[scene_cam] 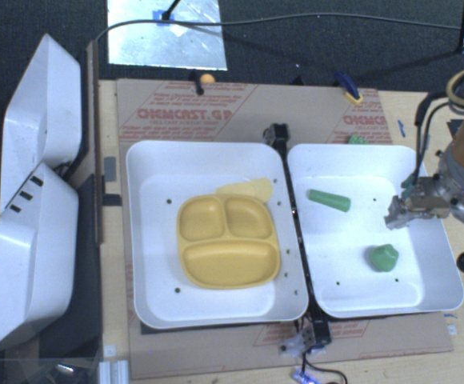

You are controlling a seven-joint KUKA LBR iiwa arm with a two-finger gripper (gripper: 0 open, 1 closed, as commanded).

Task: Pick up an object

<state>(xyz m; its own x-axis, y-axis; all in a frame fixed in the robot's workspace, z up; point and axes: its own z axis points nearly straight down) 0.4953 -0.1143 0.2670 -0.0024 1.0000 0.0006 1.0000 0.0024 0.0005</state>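
Brown cardboard backs the right shallow white bin (360,298), over whose right rim the grey arm's metal gripper (400,214) hangs low, its grip unreadable, just above-right of a green rounded lump (383,257), right of a green cylinder (329,200).

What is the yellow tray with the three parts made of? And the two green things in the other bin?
The yellow three-part tray looks like moulded plastic: one even colour, rounded edges, a soft sheen. The green stick-shaped piece and the green lumpy chunk look like matt plastic or rubber, maybe toy food; their dull, even surfaces leave that open. The shallow white right bin they lie in looks like smooth plastic.
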